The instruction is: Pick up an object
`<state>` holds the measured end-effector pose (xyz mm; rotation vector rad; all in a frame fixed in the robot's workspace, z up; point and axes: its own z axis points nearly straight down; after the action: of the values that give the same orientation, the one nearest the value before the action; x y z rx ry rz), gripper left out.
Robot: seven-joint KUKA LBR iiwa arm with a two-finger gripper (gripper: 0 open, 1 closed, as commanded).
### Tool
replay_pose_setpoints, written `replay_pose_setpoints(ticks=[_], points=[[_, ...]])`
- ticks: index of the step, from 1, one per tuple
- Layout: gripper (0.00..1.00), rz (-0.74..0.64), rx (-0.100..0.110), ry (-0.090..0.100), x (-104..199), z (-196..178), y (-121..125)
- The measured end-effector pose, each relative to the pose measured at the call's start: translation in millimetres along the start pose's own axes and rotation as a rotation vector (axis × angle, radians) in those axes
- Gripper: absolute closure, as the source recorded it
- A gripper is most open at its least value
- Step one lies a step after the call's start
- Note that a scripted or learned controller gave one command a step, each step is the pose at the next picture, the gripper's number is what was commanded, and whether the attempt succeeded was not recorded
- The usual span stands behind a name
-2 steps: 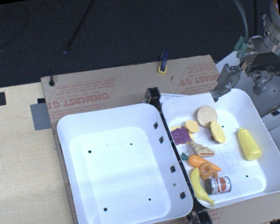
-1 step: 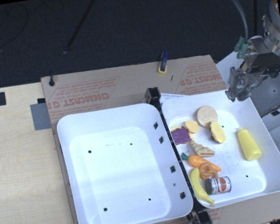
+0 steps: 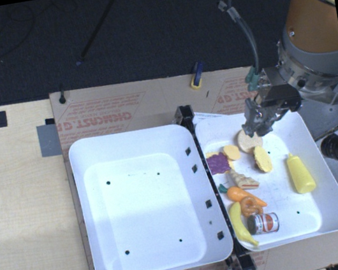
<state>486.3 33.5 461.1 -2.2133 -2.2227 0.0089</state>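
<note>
Two dark jaws — gap impossible to judge — hang just above a pale slice [image 3: 248,141] in the right bin [image 3: 328,213].

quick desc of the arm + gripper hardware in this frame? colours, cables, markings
The arm is a thick round link with a broad orange band and grey metal below it at the wrist. The gripper is a dark, blocky two-finger unit. A grey cable loops from the upper arm down to it, past a small teal fitting. No readable markings.
</note>
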Motion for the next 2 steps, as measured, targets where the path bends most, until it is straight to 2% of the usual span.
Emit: replay_pose_setpoints(ticks=[1,2], points=[[1.0,0.0,-0.003,0.0,36,6,-11],[1.0,0.0,-0.002,-0.001,67,33,-10]])
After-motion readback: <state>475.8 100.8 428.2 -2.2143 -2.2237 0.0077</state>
